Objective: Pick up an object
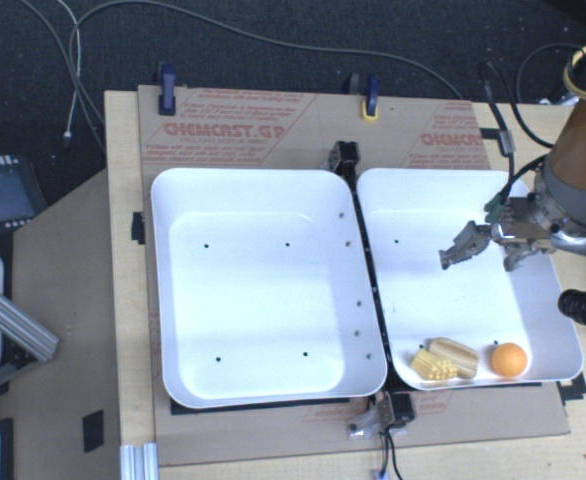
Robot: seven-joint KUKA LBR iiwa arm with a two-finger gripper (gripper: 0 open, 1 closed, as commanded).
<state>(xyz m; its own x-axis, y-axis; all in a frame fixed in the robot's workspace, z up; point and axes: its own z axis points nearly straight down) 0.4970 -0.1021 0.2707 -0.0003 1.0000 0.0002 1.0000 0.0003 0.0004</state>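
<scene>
**Ana:** Nearest us, along the front wall of the right bin (pixel 533 298), I count three small things. What do you make of them?

**Ben:** An orange ball (pixel 510 359), round and bright, sits furthest right. Just beside it to the left lies a tan bread roll (pixel 454 351), long and pale brown, and touching that roll's front-left side is a yellow piece of corn (pixel 434 368), knobbly on its surface.

**Ana:** And the hand?

**Ben:** The hand (pixel 484 250) is over the middle of the same bin, well apart from all three things, further back than they are. Its fingers are spread fairly wide; one dark finger (pixel 462 248) points left, the other sits closer to the wrist. Nothing is between them, and I can't tell whether the tips touch the bin floor.

**Ana:** What's behind it?

**Ben:** The grey arm (pixel 573 183) with its orange band comes in from the right edge, over the bin's right wall.

**Ana:** And further out?

**Ben:** The left bin (pixel 163 268) sits right against the other, with white walls and a few small dark dots on its floor. Both rest on a brown board (pixel 273 123) with red print, clamped at the back edge to the table (pixel 123 298).
</scene>
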